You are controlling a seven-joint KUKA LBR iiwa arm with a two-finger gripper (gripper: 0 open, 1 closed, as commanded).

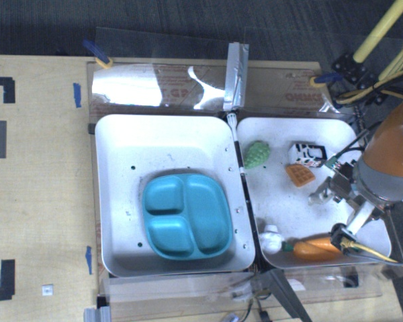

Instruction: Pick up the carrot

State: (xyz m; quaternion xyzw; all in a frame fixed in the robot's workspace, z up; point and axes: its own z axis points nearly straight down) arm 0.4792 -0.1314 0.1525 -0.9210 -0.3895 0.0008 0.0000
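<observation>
table (33,180) runs out left of the right bin (282,206). left bin (114,146) sits against the right bin's left wall and has a blue divided plate (187,215) in it, not needed for the task. inside the right bin, from its left wall: green leafy toy (257,153) at the far left corner, small white thing (270,239) at the near left corner. orange waffle-like piece (299,174) in the right bin's middle, toward the far side. carrot (316,249) lies flat along the right bin's near wall, green end just beside the white thing, body pointing toward the bin's right wall. black and white thing (309,153) by the far wall, too small to name. gripper (324,192) hangs over the right bin's middle-right, between the waffle-like piece and the carrot, apart from the carrot. can't tell if it's spread or closed; nothing seen held in it.

step looks like the approach, carrot not yet grasped. next move likely needs a shift toward the right bin's near wall, lining up across the carrot's body, then a descent. that wall is close, so clearance looks tight.
</observation>
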